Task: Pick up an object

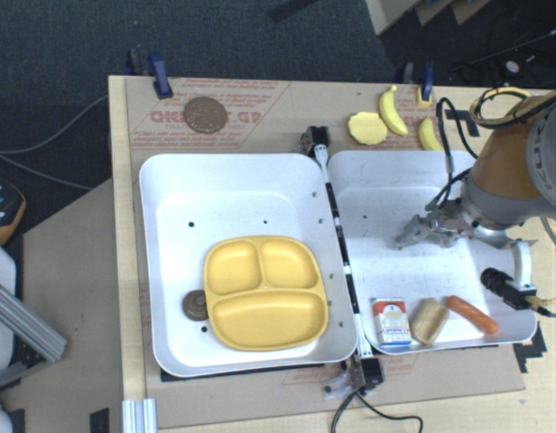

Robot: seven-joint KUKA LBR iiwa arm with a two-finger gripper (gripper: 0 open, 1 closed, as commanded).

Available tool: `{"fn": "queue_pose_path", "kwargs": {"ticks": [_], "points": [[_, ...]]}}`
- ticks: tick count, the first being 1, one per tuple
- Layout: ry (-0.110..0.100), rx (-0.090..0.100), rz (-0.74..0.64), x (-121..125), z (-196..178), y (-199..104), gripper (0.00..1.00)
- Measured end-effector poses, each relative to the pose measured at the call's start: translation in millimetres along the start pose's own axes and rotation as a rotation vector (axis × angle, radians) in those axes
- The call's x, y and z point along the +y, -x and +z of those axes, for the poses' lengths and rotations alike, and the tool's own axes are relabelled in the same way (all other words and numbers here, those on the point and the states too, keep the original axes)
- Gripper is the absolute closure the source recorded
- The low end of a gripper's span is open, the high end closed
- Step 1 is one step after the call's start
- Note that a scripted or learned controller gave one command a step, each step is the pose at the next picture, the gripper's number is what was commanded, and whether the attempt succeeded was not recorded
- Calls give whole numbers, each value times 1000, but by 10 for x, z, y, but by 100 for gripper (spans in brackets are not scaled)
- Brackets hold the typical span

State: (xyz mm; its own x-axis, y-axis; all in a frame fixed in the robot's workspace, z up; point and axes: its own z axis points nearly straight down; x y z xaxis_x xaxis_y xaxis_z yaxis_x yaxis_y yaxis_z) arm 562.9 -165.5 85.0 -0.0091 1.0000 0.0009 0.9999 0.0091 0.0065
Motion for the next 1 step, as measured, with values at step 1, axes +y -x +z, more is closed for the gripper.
{"fn": "queue_pose_path", "kwargs": {"ticks": [1], "points": [[-13,-1,17,-835,2,465,0]]}}
